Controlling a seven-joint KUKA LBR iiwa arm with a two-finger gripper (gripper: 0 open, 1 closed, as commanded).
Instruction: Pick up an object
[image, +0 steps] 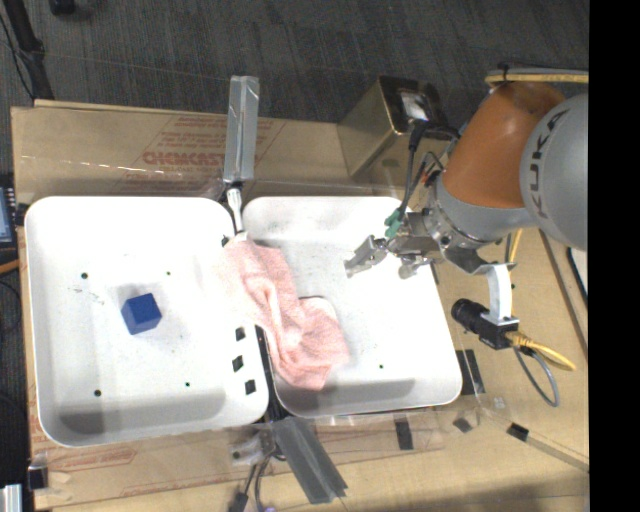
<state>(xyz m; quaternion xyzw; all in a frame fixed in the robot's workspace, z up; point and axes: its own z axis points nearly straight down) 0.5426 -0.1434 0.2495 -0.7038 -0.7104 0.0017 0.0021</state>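
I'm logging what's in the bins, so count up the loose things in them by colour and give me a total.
Blue: 1, the cube in the left bin.
Pink: 1, the cloth lying along the left side of the right bin.
Total: 2.

We see two shallow white plastic bins side by side, the left bin (60, 300) and the right bin (420, 350), resting on a light wooden surface (560, 420). Behind them lies a flat brown cardboard sheet with red print (150, 150), and a grey metal bracket (241, 130) stands upright at the bins' far junction. Beyond the surface we find dark grey carpeted floor (300, 40).
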